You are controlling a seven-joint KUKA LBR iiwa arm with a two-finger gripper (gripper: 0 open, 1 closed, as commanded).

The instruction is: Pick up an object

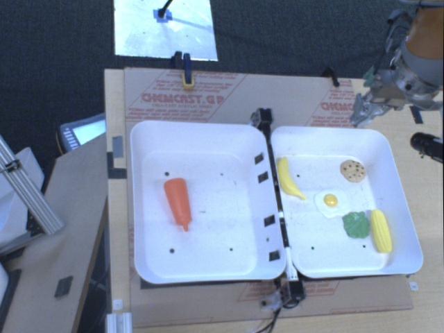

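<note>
My gripper [363,114] hangs above the back edge of the right bin [395,186], with nothing seen between its fingers. In the right bin lie a yellow banana [288,178] at the left, a chocolate-chip cookie [352,170] near the back right, a fried egg [331,202] in the middle, a green broccoli piece [356,225] and a yellow corn cob [381,230] at the front right. An orange carrot [178,202] lies alone in the left bin [229,255].
A black clamp row [269,186] runs between the two bins. A yellow-and-black clamp [186,70] sits at the board's back edge. A shiny metal plate [164,19] lies on the dark floor behind the bench.
</note>
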